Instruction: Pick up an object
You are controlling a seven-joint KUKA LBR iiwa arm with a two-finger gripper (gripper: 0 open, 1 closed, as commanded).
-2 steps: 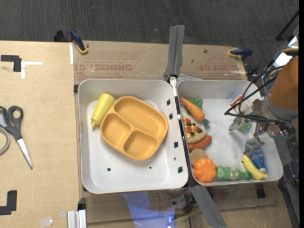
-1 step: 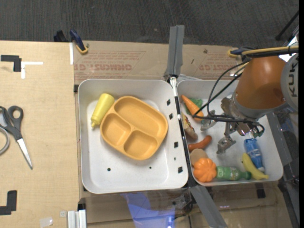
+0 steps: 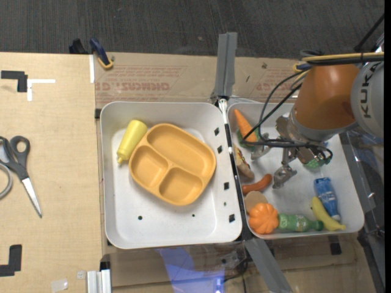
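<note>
Two white bins (image 3: pixel 110 182) — divided yellow tray (image 3: pixel 172 162), mustard bottle (image 3: pixel 130 140) alongside.

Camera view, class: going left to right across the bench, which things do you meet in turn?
scissors → yellow bottle → orange divided tray → carrot → gripper → blue packet
</note>
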